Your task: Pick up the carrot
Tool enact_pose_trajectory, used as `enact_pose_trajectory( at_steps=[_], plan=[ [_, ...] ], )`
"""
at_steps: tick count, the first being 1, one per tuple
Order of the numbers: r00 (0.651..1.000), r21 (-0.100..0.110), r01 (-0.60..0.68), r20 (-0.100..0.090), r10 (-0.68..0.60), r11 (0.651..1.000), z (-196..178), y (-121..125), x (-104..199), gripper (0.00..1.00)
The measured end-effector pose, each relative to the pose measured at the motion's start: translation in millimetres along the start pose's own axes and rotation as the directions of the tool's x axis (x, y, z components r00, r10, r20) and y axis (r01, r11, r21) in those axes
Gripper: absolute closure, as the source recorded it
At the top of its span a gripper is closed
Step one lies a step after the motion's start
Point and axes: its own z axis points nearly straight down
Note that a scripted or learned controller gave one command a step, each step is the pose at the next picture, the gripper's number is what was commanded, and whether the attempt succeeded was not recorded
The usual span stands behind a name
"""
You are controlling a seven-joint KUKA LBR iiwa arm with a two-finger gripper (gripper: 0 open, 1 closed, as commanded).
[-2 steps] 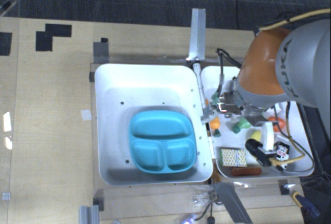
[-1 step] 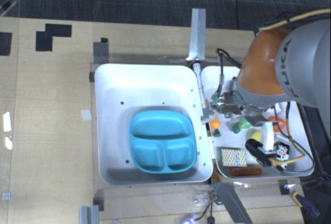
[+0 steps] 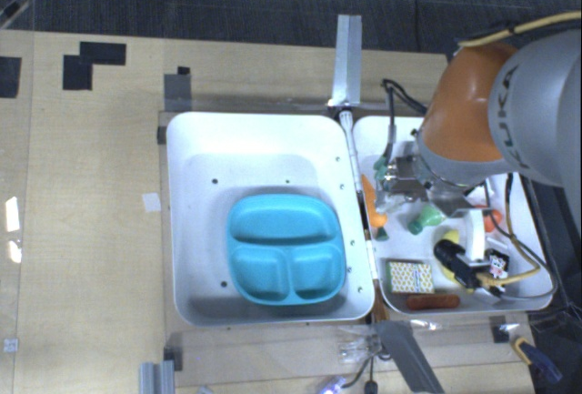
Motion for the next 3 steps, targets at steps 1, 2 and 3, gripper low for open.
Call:
enact_pose_trajectory(
  at_steps=[1,2,3],
  plan=[
    [1.0,0.0,0.0,0.0,0.0,1.0,0.0,0.0,-0.1,0.0],
    [1.0,-0.004,0.005,0.0,-0.005,1.0,-10.9,1.8,0.6,1.0],
    [1.0,-0.004,0.005,0.0,-0.005,1.0,-10.9,1.8,0.6,0.0]
  ],
)
